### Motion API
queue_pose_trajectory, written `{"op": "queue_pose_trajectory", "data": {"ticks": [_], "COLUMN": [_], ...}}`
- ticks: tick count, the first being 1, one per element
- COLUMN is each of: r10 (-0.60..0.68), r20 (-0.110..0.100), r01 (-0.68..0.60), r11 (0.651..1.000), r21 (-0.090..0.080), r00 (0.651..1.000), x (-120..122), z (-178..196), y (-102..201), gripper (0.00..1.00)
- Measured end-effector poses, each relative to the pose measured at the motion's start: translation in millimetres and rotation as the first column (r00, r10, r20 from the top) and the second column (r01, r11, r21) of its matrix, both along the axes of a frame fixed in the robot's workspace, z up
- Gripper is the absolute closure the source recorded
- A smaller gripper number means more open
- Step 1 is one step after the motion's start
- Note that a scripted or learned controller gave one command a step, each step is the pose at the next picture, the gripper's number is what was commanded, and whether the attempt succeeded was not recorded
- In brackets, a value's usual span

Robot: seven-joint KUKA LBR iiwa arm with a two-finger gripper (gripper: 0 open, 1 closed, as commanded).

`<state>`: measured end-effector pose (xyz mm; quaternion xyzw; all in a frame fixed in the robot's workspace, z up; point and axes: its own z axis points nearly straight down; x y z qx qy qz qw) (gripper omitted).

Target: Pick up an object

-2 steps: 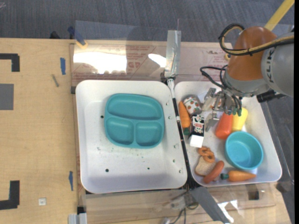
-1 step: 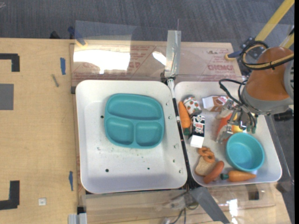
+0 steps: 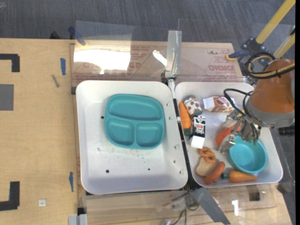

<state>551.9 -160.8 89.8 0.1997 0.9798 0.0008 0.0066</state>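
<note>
Where the surface (image 3: pixel 33 125) carries two white bins side by side, we see the left bin (image 3: pixel 89 139) holding a teal divided plate (image 3: pixel 135 121) near its centre. We find the loose objects in the right bin (image 3: pixel 276 165): a carrot (image 3: pixel 185 115) along the left wall, a black-and-white carton (image 3: pixel 199 125) just beside it, a teal bowl (image 3: pixel 248 155) toward the right, a second carrot (image 3: pixel 243 176) at the near edge below the bowl, and a sausage (image 3: pixel 214 172) beside a tan piece (image 3: pixel 204 166). We see the arm (image 3: pixel 273 95) reaching in from the right, with the gripper (image 3: pixel 236 134) low over the bin, just above the bowl's left rim. We cannot tell how the jaws stand, nor whether they pinch anything.
</note>
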Motion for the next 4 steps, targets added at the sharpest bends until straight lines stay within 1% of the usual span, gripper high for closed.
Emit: {"op": "queue_pose_trajectory", "data": {"ticks": [1, 2, 3, 4], "r10": [0.004, 0.139, 0.295, 0.299], "r20": [0.014, 0.003, -0.018, 0.004], "r01": [-0.004, -0.139, -0.295, -0.299], "r11": [1.0, 0.99, 0.956, 0.954], "r21": [-0.001, -0.002, 0.004, -0.007], "r00": [1.0, 0.99, 0.955, 0.954], "x": [4.9, 14.8, -72.9, -64.9], "z": [14.1, 119.8, 9.3, 15.9], "y": [2.4, 68.2, 0.4, 2.3], "gripper": [1.0, 1.0, 1.0, 0.0]}}
